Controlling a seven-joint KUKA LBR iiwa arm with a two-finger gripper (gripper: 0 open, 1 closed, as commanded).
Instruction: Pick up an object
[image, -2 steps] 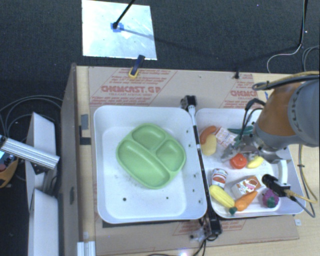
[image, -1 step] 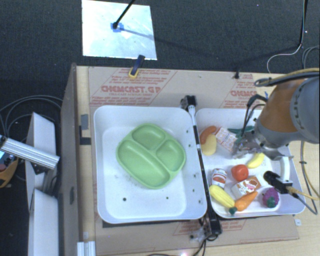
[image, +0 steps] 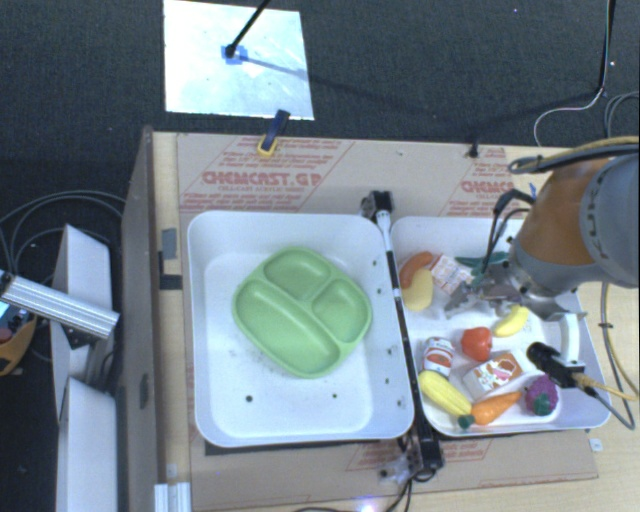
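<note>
Over the right bin (image: 590, 420) the gripper (image: 478, 292) hangs low; I cannot tell its state. Just below it lie a tomato (image: 477, 342) and a banana (image: 511, 321). Crowded toys could make it slip or catch two.

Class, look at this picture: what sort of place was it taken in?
Probably a robotics lab: a robot arm reaches over two white bins, one holding toy food, with loose cables on the floor.
</note>
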